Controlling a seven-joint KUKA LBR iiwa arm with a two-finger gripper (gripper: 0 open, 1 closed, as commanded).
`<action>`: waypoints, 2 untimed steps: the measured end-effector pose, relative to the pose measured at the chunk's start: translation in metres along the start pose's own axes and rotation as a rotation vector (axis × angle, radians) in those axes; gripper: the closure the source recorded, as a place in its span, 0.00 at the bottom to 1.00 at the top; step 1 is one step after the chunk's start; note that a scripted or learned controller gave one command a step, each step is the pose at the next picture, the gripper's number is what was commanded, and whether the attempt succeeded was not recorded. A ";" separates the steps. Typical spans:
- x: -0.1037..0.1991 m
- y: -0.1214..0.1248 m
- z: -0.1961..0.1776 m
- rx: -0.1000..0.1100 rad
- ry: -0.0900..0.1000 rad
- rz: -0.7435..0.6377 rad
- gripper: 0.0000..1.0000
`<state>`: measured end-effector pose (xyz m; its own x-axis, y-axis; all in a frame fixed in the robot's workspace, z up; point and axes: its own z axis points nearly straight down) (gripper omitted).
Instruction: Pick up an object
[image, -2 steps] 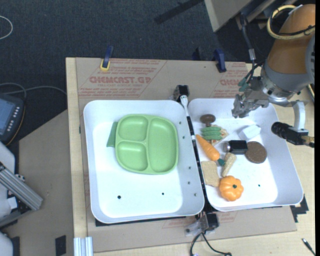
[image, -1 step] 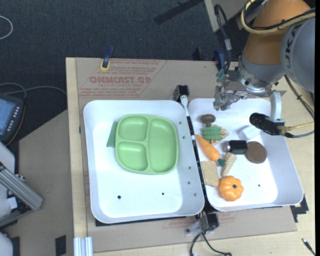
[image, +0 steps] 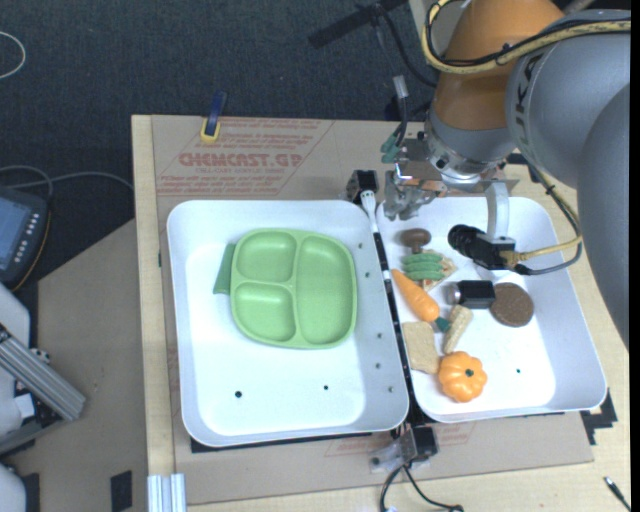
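While the claw (image: 405, 200) hung over the right bin's (image: 560, 385) far left corner, its state could not be told. A clean pick likely required centring over the carrot (image: 415, 296) first.

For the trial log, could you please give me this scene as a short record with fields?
left bin: green divided plate
right bin: pumpkin, carrot, green toy, brown disc, small brown piece, cracker
gripper: over the right bin's far left corner, above the toys
held: nothing seen between the fingers
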<state>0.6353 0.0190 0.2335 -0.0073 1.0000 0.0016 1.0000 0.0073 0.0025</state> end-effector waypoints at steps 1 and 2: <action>0.012 0.011 0.001 -0.001 -0.002 0.005 1.00; 0.014 0.009 0.019 0.006 -0.002 0.006 1.00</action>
